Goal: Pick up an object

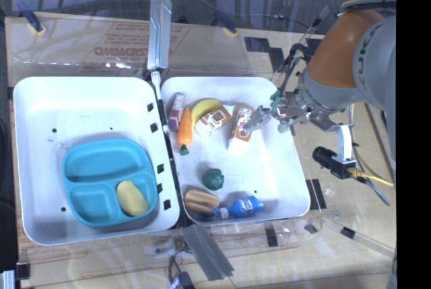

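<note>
Starting at the near edge of the right bin (296, 166): blue bottle (241, 207) lying on its side, touching a tan bread-like piece (201, 200) to its left. Just beyond them, a dark green lump (214, 178) sits alone on the bin floor. Left bin (34, 146) holds a blue divided tray (101, 173) with a yellow potato-like item (133, 197) in its near right compartment. Farther back in the right bin, a row: small purple-and-red bottle (176, 110) against the divider, orange carrot (184, 133), yellow banana (204, 108), small white-and-orange carton (215, 120), taller orange-and-white carton (241, 126). Gripper (259, 119) low over the bin's right part, tips just beside the taller carton; grip state cannot tell. Grey arm (350, 58) enters from the right.
</note>
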Controlling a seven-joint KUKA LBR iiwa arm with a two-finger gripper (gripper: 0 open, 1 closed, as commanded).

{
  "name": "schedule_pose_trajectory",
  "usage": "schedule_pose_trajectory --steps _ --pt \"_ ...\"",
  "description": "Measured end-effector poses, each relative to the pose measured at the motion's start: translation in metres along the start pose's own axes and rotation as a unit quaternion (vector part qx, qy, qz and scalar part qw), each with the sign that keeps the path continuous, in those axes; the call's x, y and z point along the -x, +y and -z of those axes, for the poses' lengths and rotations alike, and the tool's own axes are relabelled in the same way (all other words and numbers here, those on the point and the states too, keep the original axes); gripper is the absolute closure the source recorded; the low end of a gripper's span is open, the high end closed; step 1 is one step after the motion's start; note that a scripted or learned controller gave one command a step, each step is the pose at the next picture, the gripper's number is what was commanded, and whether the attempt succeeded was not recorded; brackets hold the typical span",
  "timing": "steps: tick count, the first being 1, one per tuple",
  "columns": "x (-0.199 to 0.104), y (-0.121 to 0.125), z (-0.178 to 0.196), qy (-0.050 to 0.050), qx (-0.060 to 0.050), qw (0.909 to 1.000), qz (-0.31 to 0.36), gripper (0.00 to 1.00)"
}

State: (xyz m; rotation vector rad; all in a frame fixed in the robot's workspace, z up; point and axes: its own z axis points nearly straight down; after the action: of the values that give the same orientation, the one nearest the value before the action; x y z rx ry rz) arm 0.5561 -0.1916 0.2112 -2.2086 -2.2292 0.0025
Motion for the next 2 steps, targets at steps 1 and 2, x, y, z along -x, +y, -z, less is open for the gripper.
schedule_pose_trajectory --steps 1,2 --pt "0.017 0.063 -0.084 -0.001 0.003 0.9992 -0.04 0.0" --pt "0.003 0.074 -0.104 -0.004 0.01 0.9994 -0.032 0.0"
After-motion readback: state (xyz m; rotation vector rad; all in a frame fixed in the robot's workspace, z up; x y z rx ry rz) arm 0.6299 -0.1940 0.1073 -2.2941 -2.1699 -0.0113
